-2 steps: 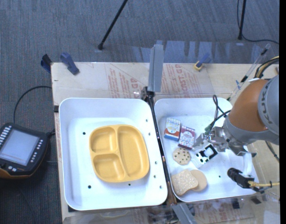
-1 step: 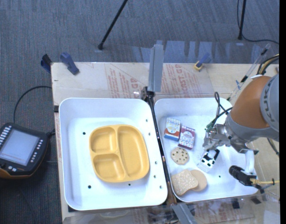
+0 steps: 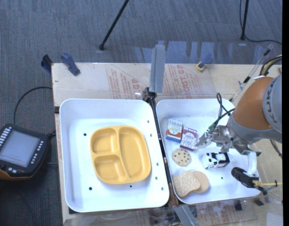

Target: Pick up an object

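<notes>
- Black-and-white cow-pattern toy (image 3: 216,160) lies in the right bin (image 3: 201,106), toward its right side, directly beneath the gripper (image 3: 223,142).
- Gripper hangs just above that toy; whether it is wide or narrow cannot be told.
- Cookie (image 3: 182,157) sits left of the toy; two small cartons (image 3: 181,133) lie side by side above the cookie.
- Bread slices (image 3: 191,182) rest near the bin's front edge.
- Left bin (image 3: 71,126) holds a yellow divided plate (image 3: 119,153), flat, roughly centred.
- Both bins stand side by side on the worktop (image 3: 102,81).
- Pendant (image 3: 19,150) lies on the floor, left.
</notes>
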You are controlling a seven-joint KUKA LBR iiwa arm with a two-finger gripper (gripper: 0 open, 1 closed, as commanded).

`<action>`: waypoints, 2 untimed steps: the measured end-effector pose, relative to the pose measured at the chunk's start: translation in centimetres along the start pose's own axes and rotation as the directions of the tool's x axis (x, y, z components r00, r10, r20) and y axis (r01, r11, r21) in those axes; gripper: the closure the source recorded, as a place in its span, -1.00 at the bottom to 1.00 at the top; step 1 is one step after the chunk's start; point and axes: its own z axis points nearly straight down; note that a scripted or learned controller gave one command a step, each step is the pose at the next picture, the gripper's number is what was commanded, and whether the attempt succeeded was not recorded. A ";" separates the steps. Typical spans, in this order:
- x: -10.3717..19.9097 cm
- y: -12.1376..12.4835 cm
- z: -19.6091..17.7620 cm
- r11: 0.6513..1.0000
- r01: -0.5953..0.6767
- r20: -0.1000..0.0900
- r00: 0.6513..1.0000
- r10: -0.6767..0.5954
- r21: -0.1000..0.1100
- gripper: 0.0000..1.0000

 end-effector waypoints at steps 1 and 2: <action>-5.2 -3.4 2.7 0.997 0.064 -0.007 0.998 -0.063 0.044 -1.00; 3.2 4.1 -6.2 0.971 0.235 -0.015 0.972 -0.234 0.036 -1.00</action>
